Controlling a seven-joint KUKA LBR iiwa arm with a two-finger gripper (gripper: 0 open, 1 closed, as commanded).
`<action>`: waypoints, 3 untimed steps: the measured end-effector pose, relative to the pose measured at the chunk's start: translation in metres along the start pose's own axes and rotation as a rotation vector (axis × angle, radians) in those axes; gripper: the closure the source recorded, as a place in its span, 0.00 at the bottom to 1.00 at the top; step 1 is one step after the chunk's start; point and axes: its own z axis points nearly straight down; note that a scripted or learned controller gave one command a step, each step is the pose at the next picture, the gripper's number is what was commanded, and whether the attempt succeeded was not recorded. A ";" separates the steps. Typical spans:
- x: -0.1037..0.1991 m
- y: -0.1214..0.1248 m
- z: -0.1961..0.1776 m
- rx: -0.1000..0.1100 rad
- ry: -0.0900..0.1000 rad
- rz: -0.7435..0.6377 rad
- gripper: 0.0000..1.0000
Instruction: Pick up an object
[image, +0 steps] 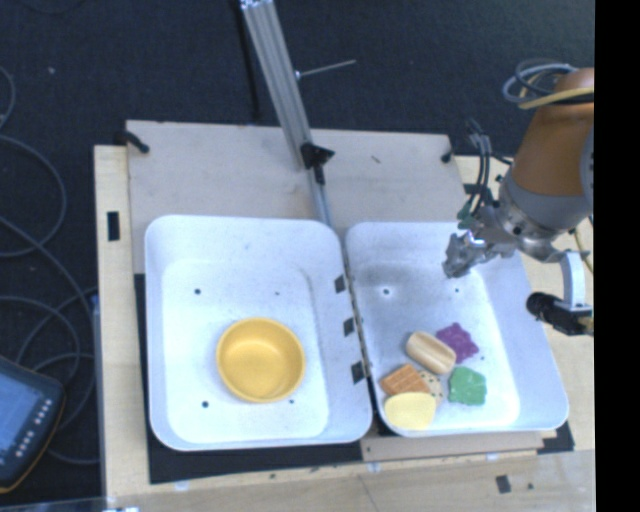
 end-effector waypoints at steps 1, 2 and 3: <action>0.056 -0.010 -0.003 -0.001 0.002 -0.002 1.00; 0.104 -0.004 0.005 0.001 0.002 -0.002 1.00; 0.153 -0.001 0.013 0.003 0.002 -0.002 1.00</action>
